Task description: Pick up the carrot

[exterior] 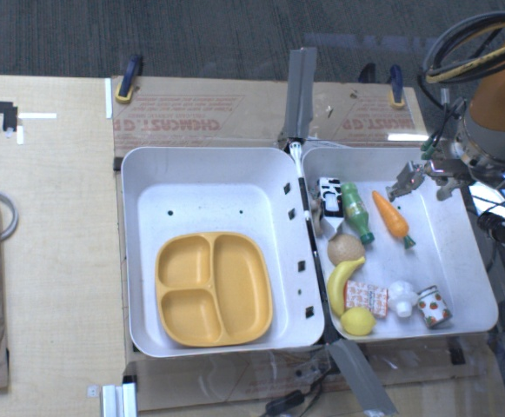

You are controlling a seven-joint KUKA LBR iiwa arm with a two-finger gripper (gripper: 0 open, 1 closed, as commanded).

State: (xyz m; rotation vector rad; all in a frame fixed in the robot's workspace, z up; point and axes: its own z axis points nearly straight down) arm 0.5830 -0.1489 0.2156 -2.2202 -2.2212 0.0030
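Lying loose in the right bin (461, 233), the carrot (390, 215) is neared by the gripper (424, 181); jaw state cannot be told.

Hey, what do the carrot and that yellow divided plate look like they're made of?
Carrot: probably moulded plastic, a toy; its orange is uniform and smooth, with a stubby green tip. Yellow divided plate: likely matte plastic, with rounded moulded compartments and no glare.

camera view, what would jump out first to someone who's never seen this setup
The yellow divided plate lies alone in the left bin. The right bin holds a cluster of toy food: an orange carrot beside a green bottle, with a banana and lemon nearer the front. The arm's hand hovers over that bin's far right side, just right of the carrot.
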